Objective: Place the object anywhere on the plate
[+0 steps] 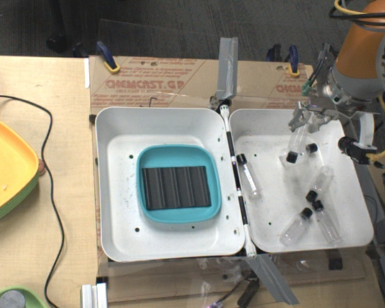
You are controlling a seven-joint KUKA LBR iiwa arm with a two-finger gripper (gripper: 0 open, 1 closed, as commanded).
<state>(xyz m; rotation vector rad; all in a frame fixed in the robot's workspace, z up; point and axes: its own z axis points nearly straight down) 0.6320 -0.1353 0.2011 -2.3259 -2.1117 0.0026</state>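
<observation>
A teal plate (178, 158) with a dark ridged centre lies in the left bin (115, 172). Several clear vials with black caps lie in the right bin (269, 223). One vial (247, 177) rests along that bin's left wall. Others lie at the middle right (321, 181) and near the front (294, 231). My gripper (306, 119) hangs over the back right of the right bin. Just under it a clear vial (296, 141) slants down to its black cap. I cannot tell whether that vial is held or lying on the bin floor.
A grey divider (234, 172) runs between the two bins. Cardboard (154, 82) with blue clamps lies behind them. Yellow and green dishes (6, 172) and a black cable (51, 172) sit on the wooden bench at the left.
</observation>
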